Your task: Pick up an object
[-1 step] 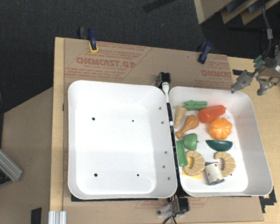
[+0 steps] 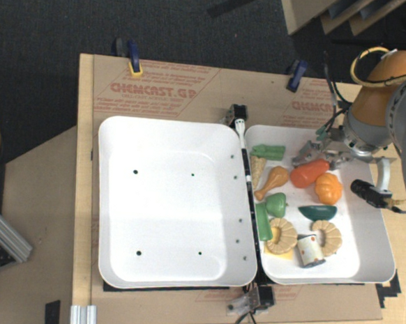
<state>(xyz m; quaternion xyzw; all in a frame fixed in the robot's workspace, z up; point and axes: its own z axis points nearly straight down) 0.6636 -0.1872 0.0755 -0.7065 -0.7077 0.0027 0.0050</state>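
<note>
The right bin (image 2: pixel 372 241) holds several toy foods. A red-orange piece (image 2: pixel 307 175) lies next to an orange ball (image 2: pixel 328 188) near the bin's far side. My gripper (image 2: pixel 323 152) hangs low over the far part of this bin, just above and behind the red-orange piece. Whether it touches the piece is unclear. A green block (image 2: pixel 269 152), a tan drumstick (image 2: pixel 273 179) and a green pepper (image 2: pixel 275 204) lie to the left of it. Toward the front are a dark teal piece (image 2: pixel 318 211), two ridged tan pieces (image 2: pixel 282 235) (image 2: pixel 330 236) and a small white can (image 2: pixel 309 250).
The left bin (image 2: pixel 117 186) is white with a few small dark holes in its floor. The grey arm with its orange band (image 2: pixel 396 68) comes in from the upper right. A black cable end (image 2: pixel 368 193) hangs over the right bin's right side. Blue clamps (image 2: pixel 133 53) (image 2: pixel 297 73) hold the cardboard base.
</note>
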